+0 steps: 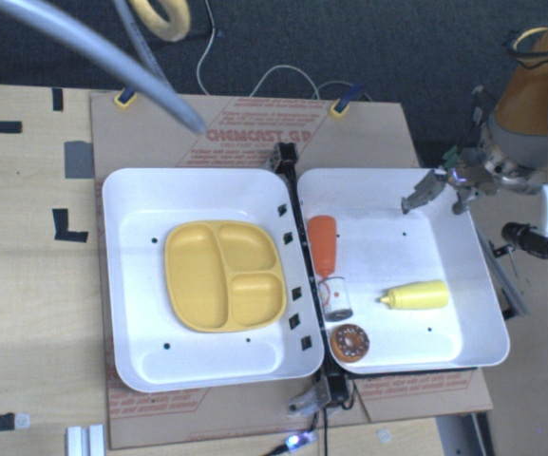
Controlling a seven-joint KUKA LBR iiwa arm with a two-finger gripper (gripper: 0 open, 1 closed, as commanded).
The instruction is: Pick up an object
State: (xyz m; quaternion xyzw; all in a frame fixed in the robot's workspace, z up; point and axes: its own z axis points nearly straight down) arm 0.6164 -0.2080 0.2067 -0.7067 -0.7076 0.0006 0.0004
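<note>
Left to right on my worktop [27,255]: left bin [126,207] holding a yellow divided plate [224,275]; right bin [463,283] with an orange bottle [322,243] by the divider, a doughnut [349,343] below, and a yellow bottle [416,296] lying flat. My pincer [433,192] hovers over the right bin's upper corner, fingers spread, holding nothing.

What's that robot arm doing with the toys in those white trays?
The robot arm's gripper is hovering over the top right corner of the right bin, with nothing between its fingers. It is meant to pick something up. In that bin lie a yellow bottle, an orange bottle along the left wall, and a little chocolate donut near the front. The left bin holds a yellow divided plate. Nothing has been grabbed yet.
</note>
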